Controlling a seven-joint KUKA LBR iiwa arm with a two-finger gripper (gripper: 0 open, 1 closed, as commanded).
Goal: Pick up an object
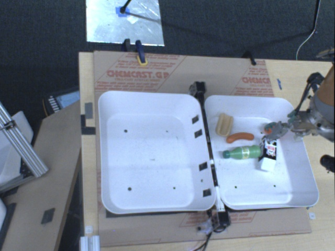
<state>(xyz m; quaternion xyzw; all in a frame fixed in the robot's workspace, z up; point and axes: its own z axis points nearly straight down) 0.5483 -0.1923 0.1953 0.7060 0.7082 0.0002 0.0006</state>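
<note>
The right bin [293, 195] holds a tan block [224, 124], an orange sausage-shaped piece [240, 137], a green bottle [242, 152] lying on its side, and a small black, red and white box [269, 156]. My gripper [274, 129] reaches in from the right, low over the bin, just above the black and white box and right of the orange piece. I see nothing held between its fingers.
The left bin [107, 140] lies beside the right one, with a black divider strip [205, 145] between them. Both sit on brown cardboard [172, 72]. A shiny foil sheet [124, 13] lies at the back, and a metal rail [18, 143] stands at the far left.
</note>
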